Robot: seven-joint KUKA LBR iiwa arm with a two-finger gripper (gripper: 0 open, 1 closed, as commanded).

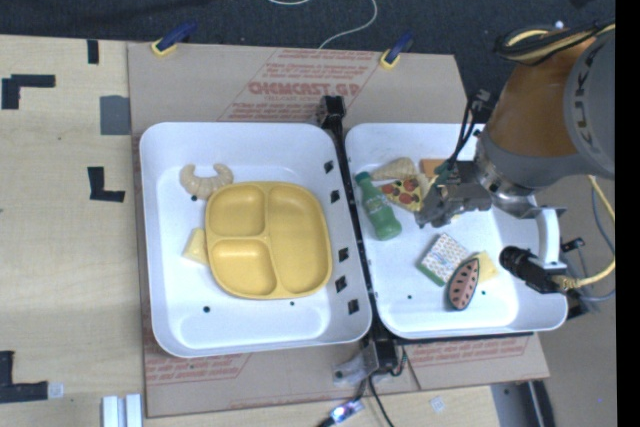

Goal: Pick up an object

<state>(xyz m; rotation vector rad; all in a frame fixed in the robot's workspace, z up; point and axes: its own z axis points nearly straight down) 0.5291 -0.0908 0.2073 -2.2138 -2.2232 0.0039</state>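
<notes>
— Where is your hand sitting right now?

— My hand (pixel 440 205) is hanging over the right bin (pixel 520 320), toward its far edge, close to the divider between the two bins. I cannot tell how far open it is from this angle, and I am seeing nothing held in it.

— What is within reach?

— A green bottle (pixel 378 207) is lying just beside my hand, on the side toward the divider, its long axis running from the bin's far edge toward its near edge. A pizza slice (pixel 405 187) is lying right at my hand, on the far side. A small packet (pixel 442 258) and a watermelon slice (pixel 462 282) are lying toward the near edge.

— Which are you going for?

— I am judging the pizza slice or the bottle nearest. For the bottle I would be closing across its width. The yellow plate (pixel 268 240) in the left bin (pixel 160 215) is well apart.
</notes>
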